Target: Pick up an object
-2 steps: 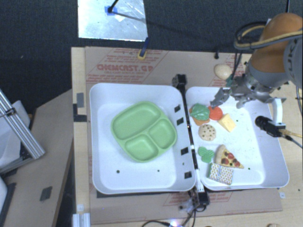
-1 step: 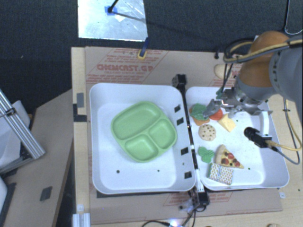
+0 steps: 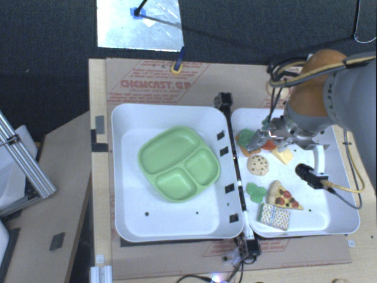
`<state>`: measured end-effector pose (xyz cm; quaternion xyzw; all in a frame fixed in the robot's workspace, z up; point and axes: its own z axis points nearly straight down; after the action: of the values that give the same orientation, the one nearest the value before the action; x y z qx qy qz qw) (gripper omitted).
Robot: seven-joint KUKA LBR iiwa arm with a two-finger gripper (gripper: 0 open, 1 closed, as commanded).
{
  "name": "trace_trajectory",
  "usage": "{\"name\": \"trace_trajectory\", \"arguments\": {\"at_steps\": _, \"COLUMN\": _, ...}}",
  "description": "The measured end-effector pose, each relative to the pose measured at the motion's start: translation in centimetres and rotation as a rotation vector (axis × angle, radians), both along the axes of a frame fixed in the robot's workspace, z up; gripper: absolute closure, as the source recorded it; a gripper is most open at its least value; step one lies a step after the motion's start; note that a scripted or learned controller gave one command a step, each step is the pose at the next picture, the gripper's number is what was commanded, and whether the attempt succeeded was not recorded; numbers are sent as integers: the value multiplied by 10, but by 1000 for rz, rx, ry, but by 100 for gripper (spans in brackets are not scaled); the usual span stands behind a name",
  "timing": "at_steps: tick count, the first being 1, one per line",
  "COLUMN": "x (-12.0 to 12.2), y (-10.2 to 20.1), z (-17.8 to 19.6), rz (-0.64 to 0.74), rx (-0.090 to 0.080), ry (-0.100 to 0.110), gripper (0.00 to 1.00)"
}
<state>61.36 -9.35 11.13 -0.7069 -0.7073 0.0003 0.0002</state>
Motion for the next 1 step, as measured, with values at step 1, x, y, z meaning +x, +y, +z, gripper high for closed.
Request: {"name": "trace_trajectory", "arguments": {"at_steps": 1, "x": 6, "y": 0, "z": -18, "rz": 1, "rx": -3, "ry": -19, "gripper": 0}}
